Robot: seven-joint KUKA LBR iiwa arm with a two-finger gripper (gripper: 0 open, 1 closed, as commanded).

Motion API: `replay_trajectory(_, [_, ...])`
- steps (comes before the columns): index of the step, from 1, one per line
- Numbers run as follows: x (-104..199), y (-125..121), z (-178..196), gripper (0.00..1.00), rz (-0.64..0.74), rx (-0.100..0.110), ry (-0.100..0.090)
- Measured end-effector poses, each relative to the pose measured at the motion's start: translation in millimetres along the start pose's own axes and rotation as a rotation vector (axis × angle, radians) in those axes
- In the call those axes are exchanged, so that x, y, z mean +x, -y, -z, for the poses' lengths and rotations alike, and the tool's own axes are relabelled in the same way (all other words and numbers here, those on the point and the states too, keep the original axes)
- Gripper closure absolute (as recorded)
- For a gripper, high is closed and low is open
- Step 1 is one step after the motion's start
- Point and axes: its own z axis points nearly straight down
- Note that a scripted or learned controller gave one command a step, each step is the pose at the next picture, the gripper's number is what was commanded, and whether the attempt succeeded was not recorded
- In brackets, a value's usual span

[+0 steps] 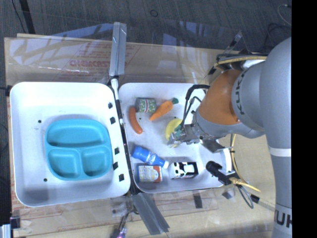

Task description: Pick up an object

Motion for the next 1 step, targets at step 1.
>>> replay_trajectory(1, [-16.6, -39.6, 119.3, 1.0, -0.014, -0.002, 0.001])
